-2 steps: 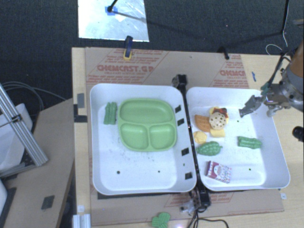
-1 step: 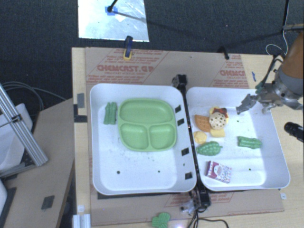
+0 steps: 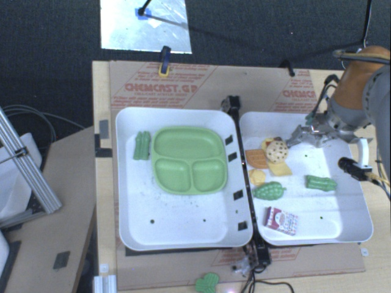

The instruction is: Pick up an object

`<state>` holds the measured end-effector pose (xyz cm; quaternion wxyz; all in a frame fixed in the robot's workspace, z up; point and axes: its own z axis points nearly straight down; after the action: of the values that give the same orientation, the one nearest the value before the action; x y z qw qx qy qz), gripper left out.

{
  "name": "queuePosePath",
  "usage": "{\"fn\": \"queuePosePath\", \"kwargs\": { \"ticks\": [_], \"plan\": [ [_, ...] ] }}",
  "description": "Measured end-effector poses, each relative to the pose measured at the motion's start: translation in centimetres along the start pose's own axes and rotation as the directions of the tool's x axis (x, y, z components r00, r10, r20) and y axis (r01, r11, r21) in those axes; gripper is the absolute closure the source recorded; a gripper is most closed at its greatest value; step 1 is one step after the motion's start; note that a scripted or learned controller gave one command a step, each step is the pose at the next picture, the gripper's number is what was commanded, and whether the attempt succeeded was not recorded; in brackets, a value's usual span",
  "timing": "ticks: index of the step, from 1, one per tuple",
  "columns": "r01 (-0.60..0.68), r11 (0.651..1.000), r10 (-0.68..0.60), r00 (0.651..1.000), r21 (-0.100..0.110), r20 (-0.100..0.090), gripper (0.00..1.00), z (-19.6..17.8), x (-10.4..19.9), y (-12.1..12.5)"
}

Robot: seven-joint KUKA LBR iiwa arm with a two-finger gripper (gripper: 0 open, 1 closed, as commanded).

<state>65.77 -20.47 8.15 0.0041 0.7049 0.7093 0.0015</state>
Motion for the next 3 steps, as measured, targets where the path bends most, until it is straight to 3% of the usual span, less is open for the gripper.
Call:
{"fn": "queuePosePath", "kwargs": {
  "ticks": [1, 2, 3],
  "plan": [
    [-0.008, 1.000, 0.008, 1.000, 0.013, -0.005, 0.00, -0.3, -0.2, -8.1],
    [-0.001, 1.000, 0.001, 1.000, 0.005, -0.003, 0.00, -0.4, 1.0, -6.6],
    [-0.006, 1.000, 0.006, 1.000, 0.010, -0.005, 0.00, -0.4, 2.4, -11.1]
  ]
}}
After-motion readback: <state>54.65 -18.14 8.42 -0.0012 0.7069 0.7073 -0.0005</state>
